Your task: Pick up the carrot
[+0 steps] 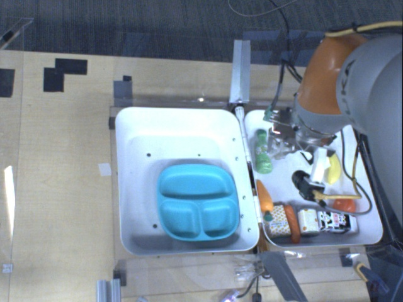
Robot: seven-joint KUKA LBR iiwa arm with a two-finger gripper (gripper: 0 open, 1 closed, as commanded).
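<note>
Bench (56,187): pale wood surface bearing two shallow white bins side by side.
Left bin (135,131): holds one item, a blue divided plate.
Blue divided plate (198,200): three compartments, lying flat in the lower middle of the left bin.
Right bin (373,228): holds several small items, most of them along its lower edge.
Carrot (265,197): orange and tapered, lying against the left wall of the right bin, in its lower half, narrow end pointing up the frame.
Green item (262,155): near the same wall, above the carrot and apart from it.
Brown sausage-shaped item (291,222): lower edge of the right bin, just right of the carrot's lower end.
Printed box (308,219): just beside the sausage-shaped item, on its right.
Black-and-white packet (335,221): next along the lower edge.
Yellow item (334,167): right-hand part of the bin, partly under the wrist.
Red item (344,203): below the yellow item.
Arm (374,74): grey, with an orange band (324,74), entering from the right above the right bin.
Gripper (280,137): over the upper left of the right bin, just right of the green item, well apart from the carrot. Whether it is open or closed, or has hold of anything, cannot be told.
</note>
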